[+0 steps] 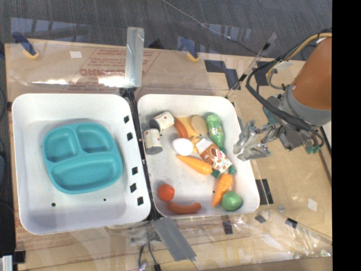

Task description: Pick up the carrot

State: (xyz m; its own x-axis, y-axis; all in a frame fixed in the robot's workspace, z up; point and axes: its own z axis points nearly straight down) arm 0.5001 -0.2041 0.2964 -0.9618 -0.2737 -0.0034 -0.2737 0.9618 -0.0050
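Note:
The carrot [222, 188] is a small orange cone with a green leafy end [231, 201]. It lies near the front right corner of the right bin [248, 176], tip pointing up toward a printed carton [214, 155]. A second long orange piece [194, 164] lies just left of it. My gripper [243, 144] hangs over the bench just outside the bin's right wall, up and to the right of the carrot. It is open and nothing sits between its fingers.
The right bin also holds a white egg [183, 147], a green vegetable [214, 128], two small cans [152, 141], a tomato [165, 192] and a sausage [184, 208]. The left bin [28, 208] holds a teal divided plate [83, 157].

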